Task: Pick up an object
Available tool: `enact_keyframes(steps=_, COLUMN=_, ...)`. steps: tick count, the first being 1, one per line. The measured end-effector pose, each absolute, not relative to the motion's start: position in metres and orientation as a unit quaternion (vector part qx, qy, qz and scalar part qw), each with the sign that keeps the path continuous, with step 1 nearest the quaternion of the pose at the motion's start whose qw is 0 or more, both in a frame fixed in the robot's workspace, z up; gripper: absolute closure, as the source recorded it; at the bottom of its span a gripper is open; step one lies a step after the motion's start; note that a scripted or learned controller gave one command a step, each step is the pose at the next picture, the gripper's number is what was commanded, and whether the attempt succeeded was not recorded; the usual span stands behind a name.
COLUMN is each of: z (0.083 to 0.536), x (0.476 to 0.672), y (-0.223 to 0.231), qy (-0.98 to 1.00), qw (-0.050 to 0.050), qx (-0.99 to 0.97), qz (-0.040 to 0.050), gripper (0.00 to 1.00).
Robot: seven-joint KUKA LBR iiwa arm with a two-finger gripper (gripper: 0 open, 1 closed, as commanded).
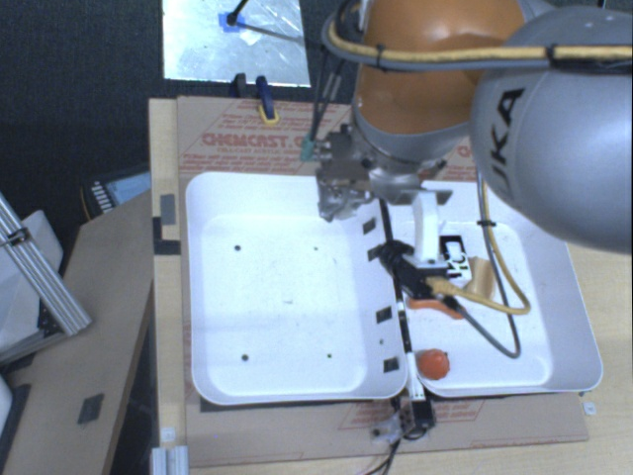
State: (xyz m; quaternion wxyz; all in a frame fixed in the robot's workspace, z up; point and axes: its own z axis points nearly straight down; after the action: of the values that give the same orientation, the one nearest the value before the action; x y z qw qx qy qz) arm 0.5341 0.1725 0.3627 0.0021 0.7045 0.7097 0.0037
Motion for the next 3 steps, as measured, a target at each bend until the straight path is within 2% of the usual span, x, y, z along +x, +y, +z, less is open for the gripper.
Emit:
enact_keyframes(steps=1, z=0.348, x=0.487, y=0.096, qy=0.705, qw=-0.001, qx=0.709, qz=-0.001, gripper=1.0)
enact_keyframes(steps=2, z=0.348, x=0.487, y=0.057, qy=0.706, qw=0.001, qx=0.708, qz=0.0004, gripper=1.0)
enact_keyframes(steps=3, z=0.359, x=0.488, y=0.059, qy=0.709, qw=0.001, qx=0.705, qz=0.0018, gripper=1.0)
